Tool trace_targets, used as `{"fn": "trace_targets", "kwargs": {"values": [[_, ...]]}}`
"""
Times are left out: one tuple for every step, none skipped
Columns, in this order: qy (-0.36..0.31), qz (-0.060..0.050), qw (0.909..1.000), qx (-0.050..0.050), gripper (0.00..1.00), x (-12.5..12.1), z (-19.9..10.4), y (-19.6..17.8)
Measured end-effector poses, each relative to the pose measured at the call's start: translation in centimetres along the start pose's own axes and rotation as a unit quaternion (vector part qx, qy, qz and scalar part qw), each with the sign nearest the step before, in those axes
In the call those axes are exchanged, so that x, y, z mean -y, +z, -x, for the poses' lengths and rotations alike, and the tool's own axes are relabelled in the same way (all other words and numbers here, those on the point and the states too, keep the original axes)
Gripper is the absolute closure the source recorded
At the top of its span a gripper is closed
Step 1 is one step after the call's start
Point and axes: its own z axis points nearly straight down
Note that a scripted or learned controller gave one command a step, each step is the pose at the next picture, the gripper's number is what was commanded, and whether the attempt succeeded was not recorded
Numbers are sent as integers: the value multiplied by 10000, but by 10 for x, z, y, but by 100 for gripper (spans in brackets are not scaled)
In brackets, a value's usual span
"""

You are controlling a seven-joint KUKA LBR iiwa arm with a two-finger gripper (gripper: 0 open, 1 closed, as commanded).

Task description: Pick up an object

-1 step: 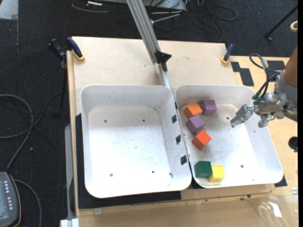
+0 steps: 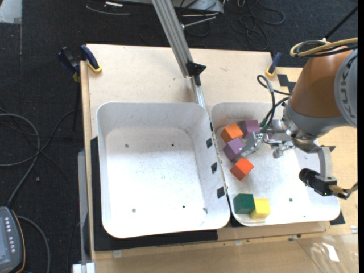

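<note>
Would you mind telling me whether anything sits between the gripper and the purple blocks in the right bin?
Nothing visible does. The gripper is already down among the blocks in the right bin, right against the lower purple block, with the other purple block just above it. The orange blocks flank them closely and could crowd the grasp.

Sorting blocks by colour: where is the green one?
The green block sits in the right bin, near its front-left corner, touching the yellow block.

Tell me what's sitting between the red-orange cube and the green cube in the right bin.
Nothing: in the camera view, bare white bin floor separates the red-orange cube from the green cube.
</note>
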Motion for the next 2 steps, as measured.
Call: {"fn": "trace_targets", "kwargs": {"values": [[35, 29, 10000, 14, 0, -100, 21, 111], [11, 51, 10000, 20, 100, -100, 20, 98]]}}
